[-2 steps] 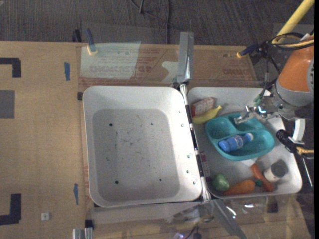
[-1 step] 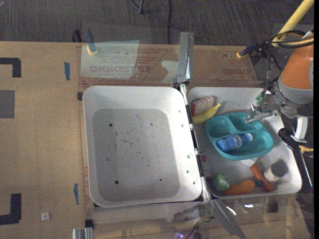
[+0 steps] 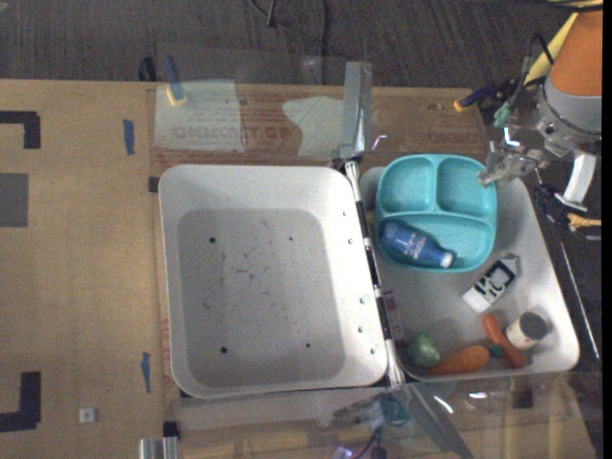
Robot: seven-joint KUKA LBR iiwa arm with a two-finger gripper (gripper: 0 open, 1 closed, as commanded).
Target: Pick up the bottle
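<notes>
A blue bottle (image 3: pixel 416 244) with a white label lies on its side in the large front compartment of a teal divided plate (image 3: pixel 397 187), which sits in the back of the right bin (image 3: pixel 562 306). My gripper (image 3: pixel 501 163) hangs over the plate's back right corner, up and to the right of the bottle and well apart from it. Nothing shows in its grasp.
In the front of the right bin lie a small white carton (image 3: pixel 491 283), two orange carrots (image 3: pixel 462 360), a green item (image 3: pixel 424 351) and a small white cup (image 3: pixel 527 329). The left bin (image 3: pixel 256 275) stands beside it. Clear plastic panels (image 3: pixel 356 113) rise behind the bins.
</notes>
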